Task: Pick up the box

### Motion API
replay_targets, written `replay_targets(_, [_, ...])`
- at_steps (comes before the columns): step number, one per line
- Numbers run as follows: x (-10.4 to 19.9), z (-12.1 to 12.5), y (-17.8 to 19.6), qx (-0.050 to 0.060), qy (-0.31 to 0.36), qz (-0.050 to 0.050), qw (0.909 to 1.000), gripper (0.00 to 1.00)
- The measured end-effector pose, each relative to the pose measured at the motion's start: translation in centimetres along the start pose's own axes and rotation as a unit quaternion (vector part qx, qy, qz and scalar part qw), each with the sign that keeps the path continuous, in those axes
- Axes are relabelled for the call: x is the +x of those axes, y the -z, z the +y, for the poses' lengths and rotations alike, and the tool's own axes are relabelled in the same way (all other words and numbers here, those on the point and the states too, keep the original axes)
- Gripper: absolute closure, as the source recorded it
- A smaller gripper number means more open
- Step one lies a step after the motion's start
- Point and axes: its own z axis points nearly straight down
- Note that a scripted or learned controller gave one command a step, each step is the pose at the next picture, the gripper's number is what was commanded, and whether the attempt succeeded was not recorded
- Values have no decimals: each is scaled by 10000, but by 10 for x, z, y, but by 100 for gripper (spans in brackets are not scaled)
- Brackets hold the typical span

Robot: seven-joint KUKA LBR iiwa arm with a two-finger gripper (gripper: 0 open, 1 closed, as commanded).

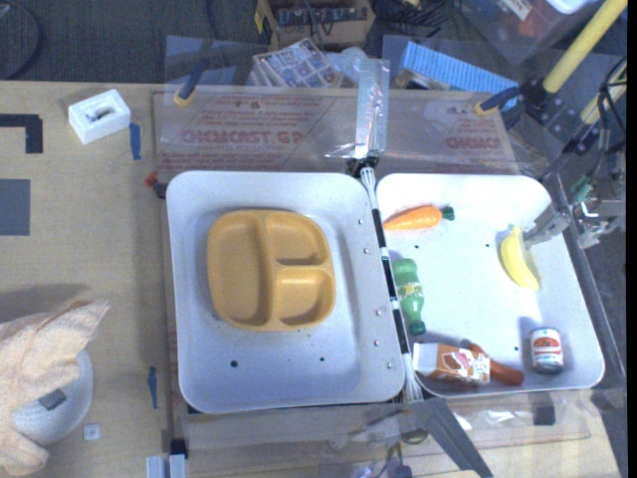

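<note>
The box (460, 363) is a flat orange-brown carton with a white end. It lies in the near left corner of the right bin (468, 267), against the front wall. My gripper (565, 221) shows as grey metal parts at that bin's right rim, just right of the banana (518, 260). It stands well away from the box, up and to the right of it, with nothing seen in it.
The right bin also holds a carrot (413, 218), a green bottle (406, 292) along its left wall and a small can (546, 350) near the front right. A yellow divided plate (270, 268) lies in the left bin (199, 366).
</note>
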Motion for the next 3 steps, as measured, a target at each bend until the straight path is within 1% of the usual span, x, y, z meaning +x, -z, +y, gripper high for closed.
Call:
replay_targets(1, [11, -6, -81, 16, -2142, 7, 9768, 0])
replay_targets(2, [7, -59, -157, -24, -3122, 20, 9500, 0])
replay_targets(3, [90, -67, -156, -40, -3679, 12, 9299, 0])
